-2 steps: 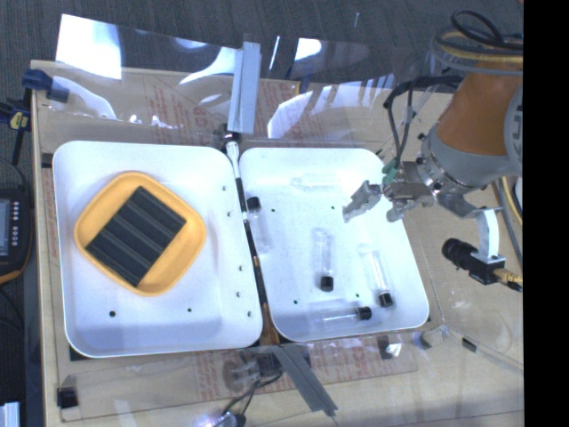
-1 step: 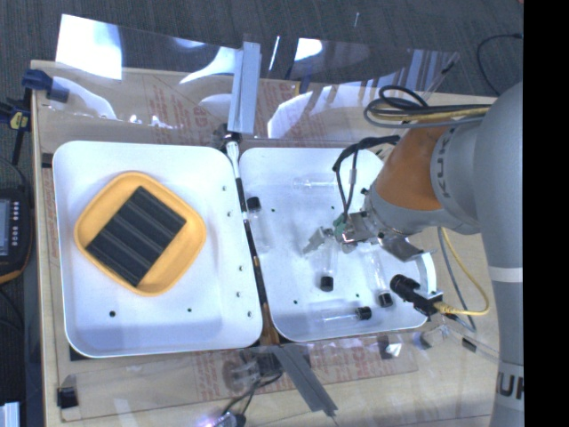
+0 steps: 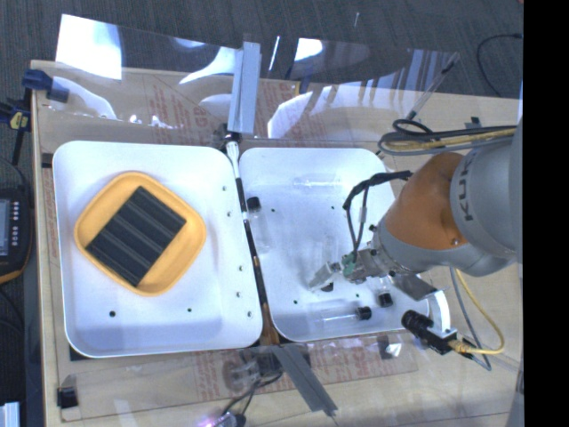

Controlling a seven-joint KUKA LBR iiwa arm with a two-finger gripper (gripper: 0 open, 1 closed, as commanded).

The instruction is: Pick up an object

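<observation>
A yellow rounded-square pad with a black ribbed top [image 3: 140,231] lies flat in the middle of the left bin [image 3: 67,323]. My gripper [image 3: 325,277] is low over the floor of the right bin [image 3: 293,172], in its near half, far from the yellow pad. The grey arm with its orange band [image 3: 427,216] reaches in from the right and covers the bin's right side. A small clear tube-like piece [image 3: 333,310] lies on the bin floor just in front of the gripper, apart from it. Nothing shows between the gripper's tips.
Two small dark bits [image 3: 363,312] sit near the right bin's front wall. A raised divider [image 3: 249,247] runs between the bins. Cables [image 3: 444,136] loop behind the arm, and a yellow cable [image 3: 476,327] hangs at its near side. Clear panels stand behind the bins.
</observation>
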